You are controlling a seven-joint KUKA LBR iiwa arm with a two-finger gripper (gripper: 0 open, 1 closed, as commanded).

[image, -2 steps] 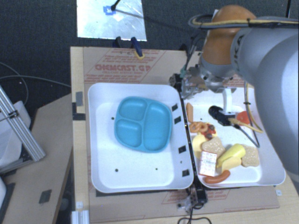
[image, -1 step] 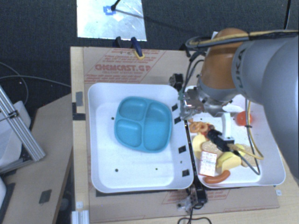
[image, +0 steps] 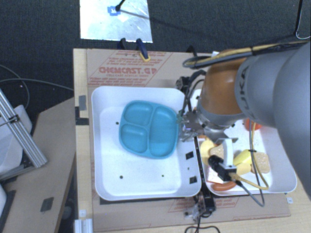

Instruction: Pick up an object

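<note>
A blue divided plate [image: 148, 129] lies in the left white bin [image: 141, 186], towards its upper right. My gripper [image: 186, 126] hangs under the grey and orange arm, over the wall between the two bins, right at the plate's right rim. The arm's bulk hides how the gripper meets the plate. In the right bin [image: 284, 181] lie a yellow piece [image: 244, 158], a tan bread-like piece [image: 263, 163], a pale yellow piece [image: 207, 146] and a red piece [image: 224, 186] at the front edge.
An orange thing [image: 250, 125] peeks out from under the arm at the right bin's back. The bins rest on a cardboard sheet [image: 129, 69]. A shiny square panel [image: 115, 12] lies on the dark floor behind.
</note>
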